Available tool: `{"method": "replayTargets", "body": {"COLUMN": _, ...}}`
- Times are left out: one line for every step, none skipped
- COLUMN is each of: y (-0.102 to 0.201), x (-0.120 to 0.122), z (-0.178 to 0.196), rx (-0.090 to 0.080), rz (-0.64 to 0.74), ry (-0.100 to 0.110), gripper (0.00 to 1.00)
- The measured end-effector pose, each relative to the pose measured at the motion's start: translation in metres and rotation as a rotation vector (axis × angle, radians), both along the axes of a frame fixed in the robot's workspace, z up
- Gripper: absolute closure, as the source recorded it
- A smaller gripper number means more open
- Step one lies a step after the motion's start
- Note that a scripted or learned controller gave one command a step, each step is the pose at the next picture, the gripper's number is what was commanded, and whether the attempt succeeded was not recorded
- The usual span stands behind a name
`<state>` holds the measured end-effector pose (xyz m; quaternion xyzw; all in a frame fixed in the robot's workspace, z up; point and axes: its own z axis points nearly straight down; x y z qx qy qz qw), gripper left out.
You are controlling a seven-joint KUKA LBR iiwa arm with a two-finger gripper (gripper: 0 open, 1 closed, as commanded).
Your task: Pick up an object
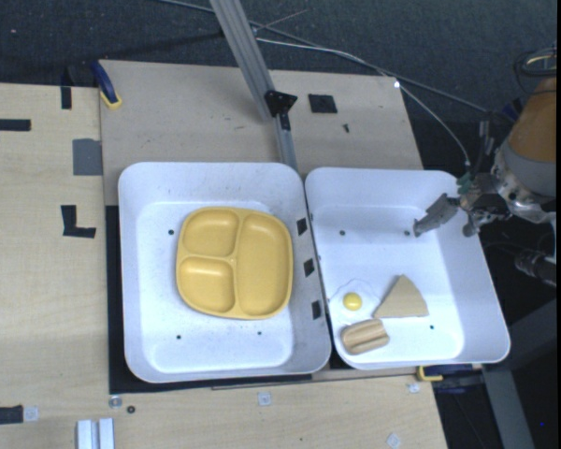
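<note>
Your end effector (pixel 446 213) hangs with nothing in it, fingers parted; the wedge (pixel 403 299) lies below-left, bun (pixel 364 336) beyond.

Place: a robotics lab, my test bench.
Signs: plywood bench (pixel 215 101) with black tape marks, two white bins (pixel 136 251), loose cables (pixel 430 110).
</note>
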<state>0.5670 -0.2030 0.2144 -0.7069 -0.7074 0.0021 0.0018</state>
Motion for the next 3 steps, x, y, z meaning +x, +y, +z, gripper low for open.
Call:
{"method": "replayTargets", "body": {"y": 0.007, "x": -0.002, "z": -0.046, "rx": 0.001, "rz": 0.001, "ry": 0.001, "gripper": 0.00}}
{"method": "replayTargets", "body": {"y": 0.001, "x": -0.011, "z": -0.103, "rx": 0.001, "rz": -0.001, "ry": 0.001, "gripper": 0.00}}
{"method": "replayTargets", "body": {"y": 0.001, "x": -0.010, "z": -0.090, "rx": 0.000, "rz": 0.001, "ry": -0.003, "gripper": 1.00}}
